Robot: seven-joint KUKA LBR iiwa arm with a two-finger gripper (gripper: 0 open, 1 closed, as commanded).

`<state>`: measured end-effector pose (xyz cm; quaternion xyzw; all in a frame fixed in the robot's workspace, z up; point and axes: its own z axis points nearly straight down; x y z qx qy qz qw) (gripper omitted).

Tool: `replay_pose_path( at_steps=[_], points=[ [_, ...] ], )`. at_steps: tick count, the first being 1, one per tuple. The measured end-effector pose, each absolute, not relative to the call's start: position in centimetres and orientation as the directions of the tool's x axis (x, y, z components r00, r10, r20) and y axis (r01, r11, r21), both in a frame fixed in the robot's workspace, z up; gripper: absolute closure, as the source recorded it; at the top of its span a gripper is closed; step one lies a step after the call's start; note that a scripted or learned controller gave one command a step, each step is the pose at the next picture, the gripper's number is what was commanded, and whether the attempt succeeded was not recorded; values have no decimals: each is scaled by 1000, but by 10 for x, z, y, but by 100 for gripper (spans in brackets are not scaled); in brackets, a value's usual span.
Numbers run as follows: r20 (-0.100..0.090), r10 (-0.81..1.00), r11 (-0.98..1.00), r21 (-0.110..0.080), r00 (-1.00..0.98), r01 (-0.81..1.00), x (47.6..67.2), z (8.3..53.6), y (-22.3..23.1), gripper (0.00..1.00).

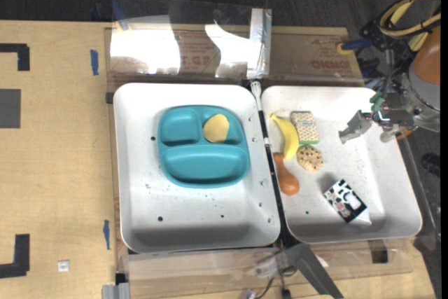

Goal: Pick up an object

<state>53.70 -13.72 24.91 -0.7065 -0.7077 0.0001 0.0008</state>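
End effector (358, 127) over right bin (392, 220), fingers spread, gripping nothing | banana (287, 136), carrot (286, 177), cookie (309, 158) by the divider | teal tray (203, 163) in left bin (140, 171)

One fixed camera looks down at a slant from above the bench (56, 150), far enough to take in both white bins: the left bin (133, 171) and the right bin (392, 199), side by side, mid-frame.
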Motion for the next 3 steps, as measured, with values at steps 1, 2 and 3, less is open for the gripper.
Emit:
replay_pose_path(
  at_steps=[1, 2, 3],
  points=[
    [1, 990, -138, -4, 138, 990, 517, 197, -140, 0],
    [1, 996, -87, 0, 87, 996, 480, 92, -129, 0],
    [-1, 996, -88, 7, 88, 996, 482, 103, -130, 100]
  ],
)
